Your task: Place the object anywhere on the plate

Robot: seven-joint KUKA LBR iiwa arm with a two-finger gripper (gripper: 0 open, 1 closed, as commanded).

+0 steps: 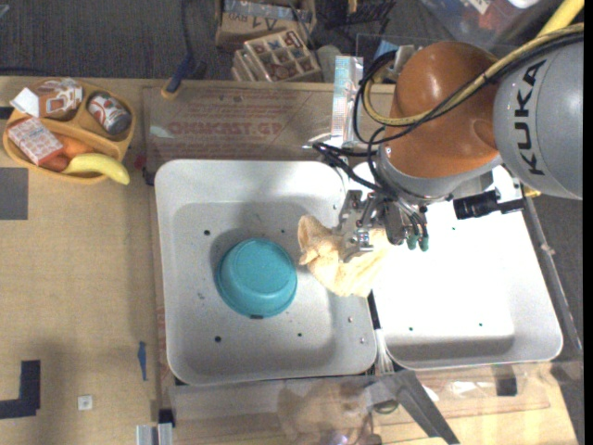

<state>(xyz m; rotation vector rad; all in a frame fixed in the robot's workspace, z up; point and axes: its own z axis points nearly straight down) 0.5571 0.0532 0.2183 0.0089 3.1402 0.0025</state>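
Bench: light wooden bench top [74, 276], bare along the left side.
Bins: two shallow white plastic bins, left bin [185, 341] and right bin [500, 332], side by side and touching at their inner edges.
Far-left corner: yellow divided tray of toy food [65, 133], a yellow banana at its front edge.
Behind the bins: flat brown cardboard sheet with faded red lettering [232, 123].
Floor: dark grey floor [83, 17] beyond the bench, with cardboard boxes of printed papers [269, 26] and black cables.
Light: even, soft shadows.

My gripper [363, 237] hangs over the left bin's [176, 202] right edge, fingers closed on a pale yellow cloth [335, 260]. The teal plate [258, 277] sits just left of it.
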